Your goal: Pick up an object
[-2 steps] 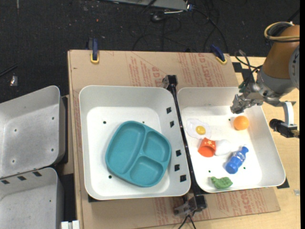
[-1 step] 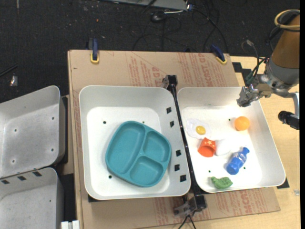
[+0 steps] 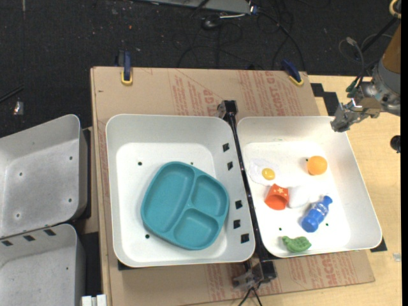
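On the desk (image 3: 159,85), two white bins sit side by side. The left bin (image 3: 127,139) carries a teal divided plate (image 3: 185,204), the largest item, lying flat at the bin's centre. The right bin (image 3: 357,171) carries all the small candidates for the pick.

The arm (image 3: 392,62) enters from 3 o'clock, and the jaws (image 3: 341,121) hang over the right bin's rim at about 1 o'clock of that bin, well apart from every object. Whether the jaws are spread or pressed together cannot be told at this size; nothing is seen between them.

Objects in the right bin, largest first:
- Blue bottle (image 3: 316,214), lying tilted at about 5 o'clock from the bin's centre.
- Red cup (image 3: 276,196), on its side near the centre, just beside a white object at its 3 o'clock.
- Green toy (image 3: 296,243), at 6 o'clock, near the front wall.
- Orange ball (image 3: 317,165), at 1 o'clock, nearest the jaws and clear of its neighbours.
- Fried egg toy (image 3: 264,172), flat, at 10 o'clock.

Procedure, as a judgement: select the orange ball, since it stands free. Centre the jaws over it, descend vertically, and close across its widest part; a round object is likely to roll away if approached off-centre. Avoid the egg toy, which looks too flat to grip.
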You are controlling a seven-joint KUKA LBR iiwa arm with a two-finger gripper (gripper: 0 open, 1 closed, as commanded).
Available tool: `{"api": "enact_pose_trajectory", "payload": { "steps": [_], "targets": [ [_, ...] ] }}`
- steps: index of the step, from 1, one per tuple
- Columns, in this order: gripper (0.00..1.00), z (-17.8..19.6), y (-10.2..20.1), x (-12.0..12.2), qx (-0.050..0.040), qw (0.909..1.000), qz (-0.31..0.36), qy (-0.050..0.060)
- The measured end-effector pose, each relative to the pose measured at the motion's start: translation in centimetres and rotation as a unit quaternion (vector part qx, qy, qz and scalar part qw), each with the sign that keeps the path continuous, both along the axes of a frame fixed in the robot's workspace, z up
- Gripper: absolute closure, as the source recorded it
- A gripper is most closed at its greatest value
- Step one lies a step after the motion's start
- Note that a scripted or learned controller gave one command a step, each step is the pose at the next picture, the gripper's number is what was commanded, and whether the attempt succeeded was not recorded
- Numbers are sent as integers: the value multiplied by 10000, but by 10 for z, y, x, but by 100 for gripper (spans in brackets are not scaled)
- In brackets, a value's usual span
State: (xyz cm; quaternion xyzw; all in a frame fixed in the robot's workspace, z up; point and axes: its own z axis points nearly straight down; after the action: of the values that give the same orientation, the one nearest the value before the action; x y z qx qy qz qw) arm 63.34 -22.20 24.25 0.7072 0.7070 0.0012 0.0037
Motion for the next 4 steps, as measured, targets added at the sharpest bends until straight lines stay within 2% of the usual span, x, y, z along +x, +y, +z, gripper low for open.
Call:
{"api": "enact_pose_trajectory", "payload": {
  "steps": [1, 2, 4],
  "targets": [
    [100, 7, 48, -9, 21, 10000, 34, 31],
    [100, 4, 95, -5, 21, 10000, 37, 34],
    [100, -9, 201, -24, 21, 10000, 35, 44]
  ]
}}
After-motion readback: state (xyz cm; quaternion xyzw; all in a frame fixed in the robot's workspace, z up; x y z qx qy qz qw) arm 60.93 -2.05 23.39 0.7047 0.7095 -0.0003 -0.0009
